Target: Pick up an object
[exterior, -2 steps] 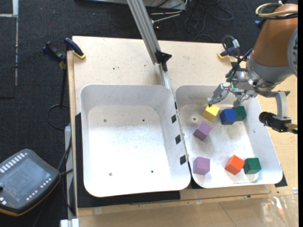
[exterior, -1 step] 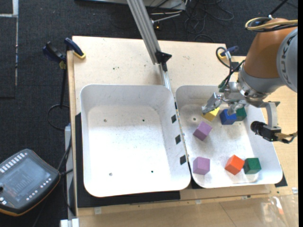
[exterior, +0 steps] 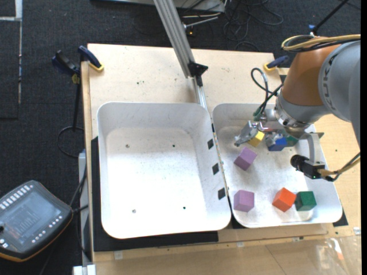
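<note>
purple cube point(exterior: 245, 158), matte and hard-edged, lies near metal claw point(exterior: 248, 135).

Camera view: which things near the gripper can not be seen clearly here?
- Gripper, camera view: fingers too small to judge.
- Yellow block: partly hidden under the gripper.
- Blue block: partly hidden by the wrist.
- Right bin: far corner covered by the arm.

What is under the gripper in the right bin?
Under the gripper in the right bin, parts of a yellow block and a blue block show; the rest is covered.
</note>
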Available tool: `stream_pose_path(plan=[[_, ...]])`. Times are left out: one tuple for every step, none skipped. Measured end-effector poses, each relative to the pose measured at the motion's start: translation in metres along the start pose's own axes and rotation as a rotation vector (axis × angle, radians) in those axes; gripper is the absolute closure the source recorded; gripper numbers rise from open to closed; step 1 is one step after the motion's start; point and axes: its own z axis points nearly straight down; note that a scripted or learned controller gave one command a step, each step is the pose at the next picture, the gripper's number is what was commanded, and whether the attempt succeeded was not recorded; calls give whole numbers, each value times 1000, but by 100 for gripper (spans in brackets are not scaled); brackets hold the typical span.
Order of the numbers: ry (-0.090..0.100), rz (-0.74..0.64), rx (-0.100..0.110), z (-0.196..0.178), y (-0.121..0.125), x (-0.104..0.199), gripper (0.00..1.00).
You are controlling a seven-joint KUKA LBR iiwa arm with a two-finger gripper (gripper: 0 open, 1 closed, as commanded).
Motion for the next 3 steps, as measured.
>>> stream_pose_path(plan=[[0, 3, 1, 59, 1, -9, 0], [-1, 3, -7, 45, 3, -9, 100], [-2, 0, -12, -19, 5, -11, 100]])
